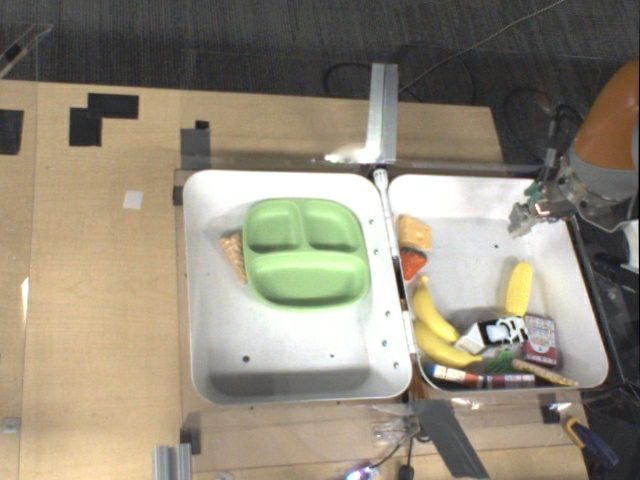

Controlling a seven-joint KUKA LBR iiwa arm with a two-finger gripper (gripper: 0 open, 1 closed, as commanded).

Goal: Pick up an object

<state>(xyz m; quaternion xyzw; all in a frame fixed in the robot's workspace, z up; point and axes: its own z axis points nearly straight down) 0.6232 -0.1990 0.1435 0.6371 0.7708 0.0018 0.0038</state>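
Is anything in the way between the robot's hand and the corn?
Nothing visible. The hand is over the right bin's back right corner, and the corn lies closer to the front, with bare white floor between them. The bananas and the small box sit beyond the corn.

Overhead, slanted down on bins (200, 298)

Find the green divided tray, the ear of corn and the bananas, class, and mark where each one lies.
green divided tray (303, 252): camera view, on the ridge between its compartments.
ear of corn (518, 288): camera view, mid-cob.
bananas (435, 320): camera view, on the upper banana's curved middle.
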